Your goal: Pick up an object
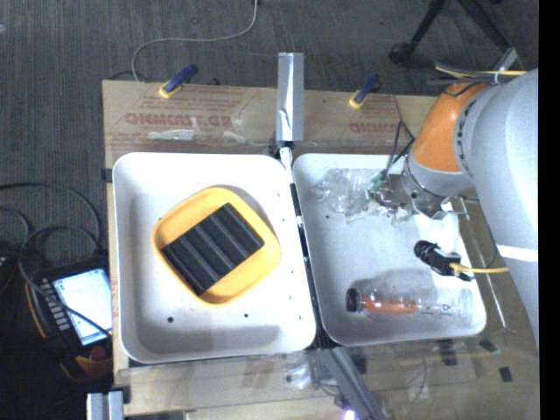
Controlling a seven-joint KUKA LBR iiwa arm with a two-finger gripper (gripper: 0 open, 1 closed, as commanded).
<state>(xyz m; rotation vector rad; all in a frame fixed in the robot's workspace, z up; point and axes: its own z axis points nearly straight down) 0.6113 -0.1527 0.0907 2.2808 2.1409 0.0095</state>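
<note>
One clear bottle point(404, 301) in the right bin point(350, 261), near the claw point(404, 191).

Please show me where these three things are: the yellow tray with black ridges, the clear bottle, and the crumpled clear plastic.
Yellow tray point(217, 244): camera view, left bin, on its black ridged middle.
Clear bottle point(407, 300): camera view, right bin, on its body lying flat.
Crumpled clear plastic point(346, 191): camera view, right bin's far end, on its middle.

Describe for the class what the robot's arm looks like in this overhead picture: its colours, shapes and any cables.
The arm is a bulky, rounded body in pale grey with a smooth shell. An orange band rings it above the wrist. Thin dark cables run beside the wrist, and a yellow cable trails below it.
</note>
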